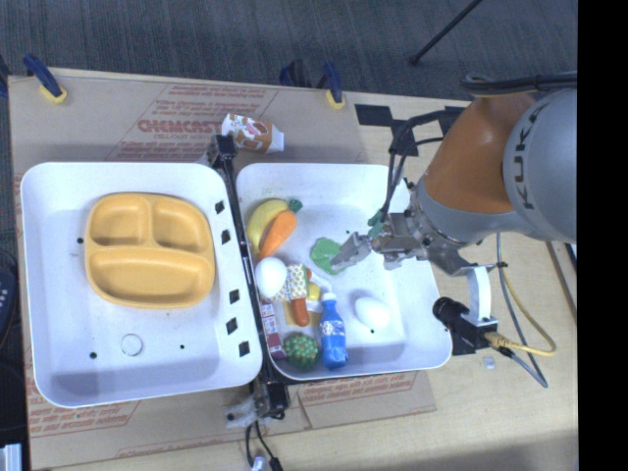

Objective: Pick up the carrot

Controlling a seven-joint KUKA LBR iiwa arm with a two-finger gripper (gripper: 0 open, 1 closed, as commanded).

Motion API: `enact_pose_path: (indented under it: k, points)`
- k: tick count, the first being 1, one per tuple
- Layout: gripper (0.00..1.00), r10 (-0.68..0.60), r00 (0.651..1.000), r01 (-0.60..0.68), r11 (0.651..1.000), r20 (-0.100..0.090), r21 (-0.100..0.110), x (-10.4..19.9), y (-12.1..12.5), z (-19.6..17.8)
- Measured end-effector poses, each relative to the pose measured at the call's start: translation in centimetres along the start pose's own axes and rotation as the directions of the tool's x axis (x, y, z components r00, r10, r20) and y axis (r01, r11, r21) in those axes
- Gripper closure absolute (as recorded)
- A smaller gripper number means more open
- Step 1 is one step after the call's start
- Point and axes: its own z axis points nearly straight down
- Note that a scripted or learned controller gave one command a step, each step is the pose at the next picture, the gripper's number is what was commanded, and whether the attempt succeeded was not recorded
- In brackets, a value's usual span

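Carrot (278,234) lies in the right bin (412,351), near its left wall, tilted, touching the banana (259,220) just left of it. Tool (345,255) sits right of the carrot, apart from it, over a green item (324,254). Can't tell how far the tool is open, nothing seen held. White egg (271,276) just below the carrot. Yellow tray (150,248) in the left bin (59,361).
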Motion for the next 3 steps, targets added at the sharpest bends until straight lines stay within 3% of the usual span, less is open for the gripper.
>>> enact_pose_path:
  k: [1,2,3]
  points:
    - [0.00,-0.028,1.000,0.028,1.000,0.001,-0.001,4.7,10.6,2.9]
    - [0.00,-0.214,0.977,0.214,0.977,0.005,-0.004,4.2,12.0,12.5]
    - [0.00,-0.213,0.977,0.213,0.977,0.004,-0.002,4.2,11.9,12.6]
